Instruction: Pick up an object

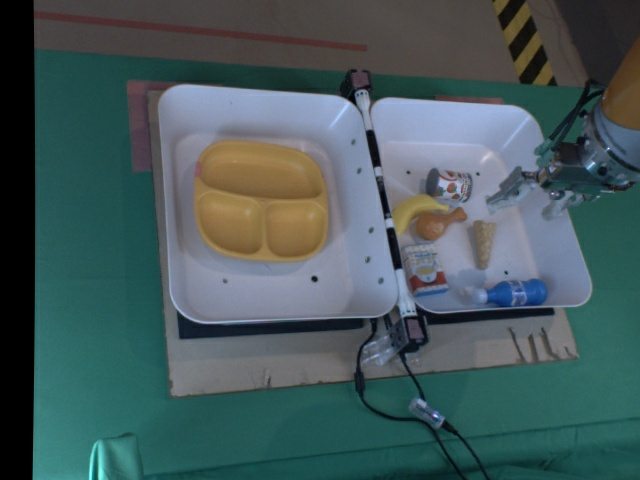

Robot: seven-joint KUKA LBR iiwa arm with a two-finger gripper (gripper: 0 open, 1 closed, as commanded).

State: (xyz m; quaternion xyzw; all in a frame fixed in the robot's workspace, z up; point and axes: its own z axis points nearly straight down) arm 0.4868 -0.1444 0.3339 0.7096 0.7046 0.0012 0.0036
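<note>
My gripper (530, 198) hangs over the right side of the right bin (545, 138), open, with nothing between its fingers (506, 190). Left of it stands a small printed can (450, 184). Below the can lie a yellow banana (413, 209) and a brown drumstick (438, 225), touching each other. A tan cone (483, 242) lies just below and left of the gripper. At the bin's front sit a small red-and-white carton (425, 268) and a blue bottle (511, 293) on its side.
The left bin (180, 118) holds a yellow divided plate (262, 211). A hinge strip (380, 188) runs between the bins, with cables (400, 388) trailing off the front. Both bins rest on cardboard over a green cloth.
</note>
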